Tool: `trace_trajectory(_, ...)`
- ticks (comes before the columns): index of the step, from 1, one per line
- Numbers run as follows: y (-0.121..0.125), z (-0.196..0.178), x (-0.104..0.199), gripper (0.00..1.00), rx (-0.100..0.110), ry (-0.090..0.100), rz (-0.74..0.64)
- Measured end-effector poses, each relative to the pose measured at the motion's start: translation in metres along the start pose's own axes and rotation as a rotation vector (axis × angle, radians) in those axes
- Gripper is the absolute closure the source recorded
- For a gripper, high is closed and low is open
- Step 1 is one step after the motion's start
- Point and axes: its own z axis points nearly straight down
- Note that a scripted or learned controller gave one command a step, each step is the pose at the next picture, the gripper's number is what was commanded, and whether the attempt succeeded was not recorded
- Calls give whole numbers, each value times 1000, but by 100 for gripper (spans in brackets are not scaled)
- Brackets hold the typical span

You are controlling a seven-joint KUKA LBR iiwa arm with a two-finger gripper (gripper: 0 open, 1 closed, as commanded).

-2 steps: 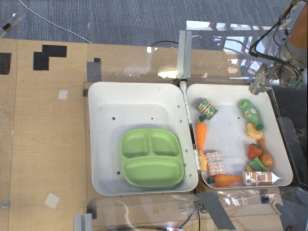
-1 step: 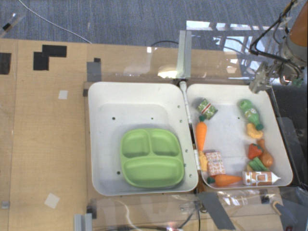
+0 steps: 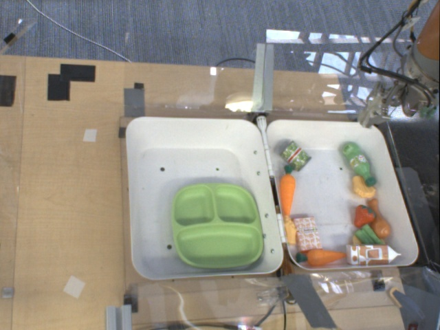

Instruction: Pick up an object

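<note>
Two shallow white bins sit side by side. The left bin (image 3: pixel 144 184) holds a green plastic divided plate (image 3: pixel 216 224). The right bin (image 3: pixel 323 184) holds toy food: an orange carrot (image 3: pixel 287 192), a green bottle (image 3: pixel 357 161). The gripper (image 3: pixel 412 95) hangs beyond the far right corner; its state cannot be told.

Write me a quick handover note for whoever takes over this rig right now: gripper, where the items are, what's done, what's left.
Gripper: near the right bin's far right corner, above its rim, holding nothing visible.
Right bin: all toy food, including carrot, green bottle, small green can, second carrot and a carton at the near edge.
Left bin: green divided plate.
Done: nothing picked yet.
Left: descend, grasp one object, lift.
</note>
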Motion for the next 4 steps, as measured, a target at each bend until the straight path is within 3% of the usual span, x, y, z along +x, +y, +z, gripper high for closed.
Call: trace_trajectory(4, 5, -58, -12, 100, 3, -53, -14)
